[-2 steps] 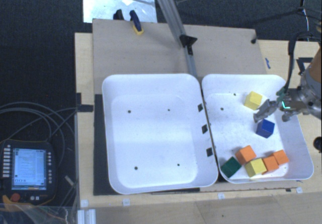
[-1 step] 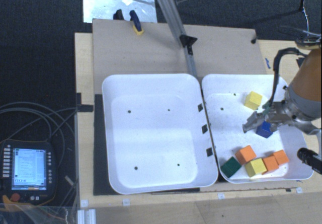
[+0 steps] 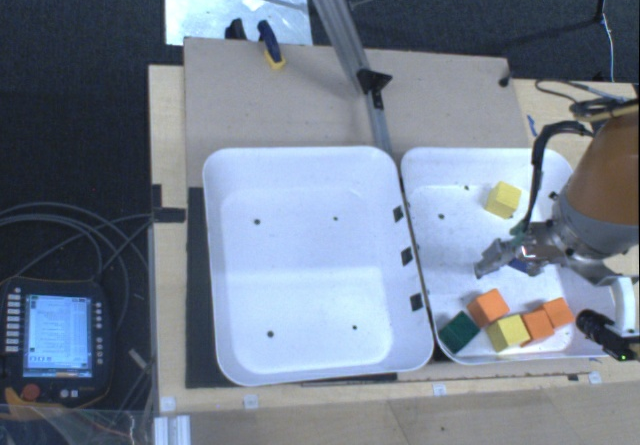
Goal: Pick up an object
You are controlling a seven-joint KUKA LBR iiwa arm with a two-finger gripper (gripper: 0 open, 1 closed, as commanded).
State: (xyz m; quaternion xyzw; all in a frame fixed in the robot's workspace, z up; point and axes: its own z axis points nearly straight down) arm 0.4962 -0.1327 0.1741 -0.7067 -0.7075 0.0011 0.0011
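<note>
The right bin [image 3: 440,233] holds several small blocks. A yellow block [image 3: 503,199] lies alone near its back. At its front sit a dark green block [image 3: 459,332], an orange block [image 3: 489,306], a yellow block [image 3: 508,332] and two more orange blocks [image 3: 548,318]. My gripper [image 3: 510,258] hangs low over the right bin, just behind the front cluster and in front of the lone yellow block. Nothing shows between its fingers, and the arm's wrist hides part of them.
The left bin [image 3: 305,263] sits beside the right one, with a divider of dark clips between them. A grey pole [image 3: 340,23] slants over the back of the bench. A teach pendant [image 3: 55,338] lies off the bench at left.
</note>
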